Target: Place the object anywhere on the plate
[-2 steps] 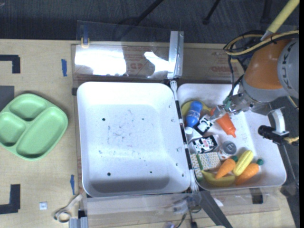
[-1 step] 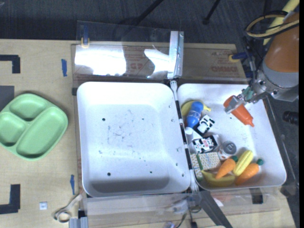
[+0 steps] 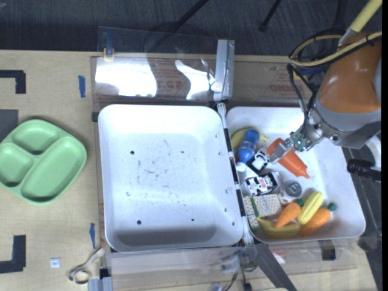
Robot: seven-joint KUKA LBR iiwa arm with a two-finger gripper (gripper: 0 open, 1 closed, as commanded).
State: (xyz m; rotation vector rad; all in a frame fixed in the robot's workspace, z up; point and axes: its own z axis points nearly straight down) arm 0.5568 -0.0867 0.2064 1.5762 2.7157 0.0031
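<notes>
A green plate [image 3: 40, 160] with three compartments lies on the wooden bench at the far left, outside the bins. My gripper [image 3: 295, 142] hangs low in the right bin [image 3: 345, 187], at its upper middle, right over an orange-red object [image 3: 291, 159]. Whether it holds that object cannot be made out. Close by lie a blue bottle [image 3: 247, 147] on a yellow piece [image 3: 240, 134], two black-and-white items [image 3: 261, 182], a grey disc [image 3: 293, 189], two carrots [image 3: 285, 214] and a yellow toy [image 3: 311, 205].
The left bin [image 3: 163, 174] stands between the plate and the right bin, its raised rims in the way. A clear panel [image 3: 157, 71] rises behind the bins. Cables [image 3: 315, 47] loop above the arm at the upper right.
</notes>
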